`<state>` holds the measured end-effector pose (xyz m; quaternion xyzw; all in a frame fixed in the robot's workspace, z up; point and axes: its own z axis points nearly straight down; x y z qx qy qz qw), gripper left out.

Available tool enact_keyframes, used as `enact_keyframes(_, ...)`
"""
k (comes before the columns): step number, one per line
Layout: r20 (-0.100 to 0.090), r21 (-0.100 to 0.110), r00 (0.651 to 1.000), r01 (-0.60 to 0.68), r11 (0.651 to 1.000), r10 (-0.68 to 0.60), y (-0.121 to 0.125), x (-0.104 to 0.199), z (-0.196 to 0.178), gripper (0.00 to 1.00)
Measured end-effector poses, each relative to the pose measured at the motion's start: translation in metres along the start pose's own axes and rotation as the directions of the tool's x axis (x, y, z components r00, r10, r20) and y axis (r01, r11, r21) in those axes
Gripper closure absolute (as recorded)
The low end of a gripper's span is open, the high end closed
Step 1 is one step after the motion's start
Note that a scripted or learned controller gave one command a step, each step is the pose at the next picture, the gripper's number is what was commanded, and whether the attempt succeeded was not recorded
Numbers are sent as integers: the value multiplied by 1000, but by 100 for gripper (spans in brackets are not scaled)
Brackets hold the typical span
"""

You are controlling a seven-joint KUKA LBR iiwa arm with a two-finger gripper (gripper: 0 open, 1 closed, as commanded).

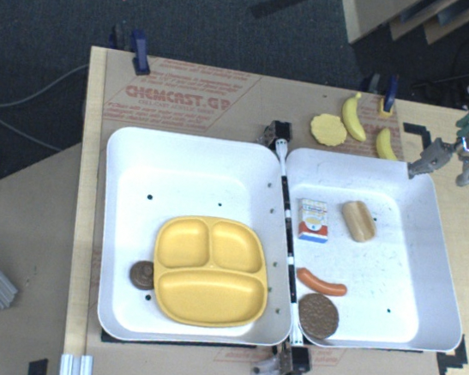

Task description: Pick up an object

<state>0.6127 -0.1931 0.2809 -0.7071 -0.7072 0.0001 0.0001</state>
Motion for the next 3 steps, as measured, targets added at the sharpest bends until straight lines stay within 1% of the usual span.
enact_keyframes(1, -5, 13, 1000, 2, 1000, -2, -7, 26, 197, 0)
enact_keyframes(2, 1, -3, 1000, 0, 1000, 0, -3, 24, 177, 100)
enact_keyframes(3, 0, 8, 1000, 4, 1000, -4, 49, 61, 198, 100)
